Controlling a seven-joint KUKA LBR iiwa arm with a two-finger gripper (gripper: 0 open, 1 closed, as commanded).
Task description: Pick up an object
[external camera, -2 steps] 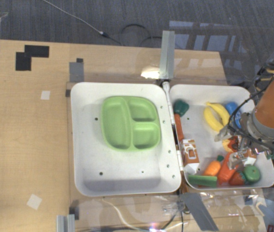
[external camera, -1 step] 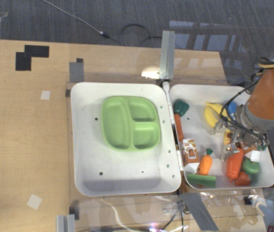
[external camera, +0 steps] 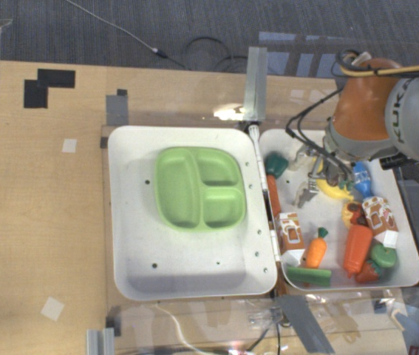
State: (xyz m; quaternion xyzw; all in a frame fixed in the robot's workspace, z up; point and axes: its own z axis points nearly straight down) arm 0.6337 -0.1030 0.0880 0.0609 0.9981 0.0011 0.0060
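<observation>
Left bin (external camera: 131,272): one green divided tray (external camera: 198,187), centre of frame. Right bin (external camera: 409,268), lower right of frame: toy food heaped together. Items: small carrot (external camera: 315,251); larger orange carrot (external camera: 357,248); yellow banana (external camera: 335,191); blue bottle (external camera: 361,180); two brown-and-white cartons (external camera: 290,231); green pieces along the near wall. Arm enters at upper right; gripper (external camera: 314,183) hangs low over the bin's upper part, just left of the banana. Fingers seem slightly parted, nothing visibly between them, though the view is cluttered.

The pale wooden worktop (external camera: 39,220) looks matt; the two shallow white plastic bins (external camera: 131,272) are smooth, and the green plastic compartment tray (external camera: 198,187) has a faint sheen.
</observation>
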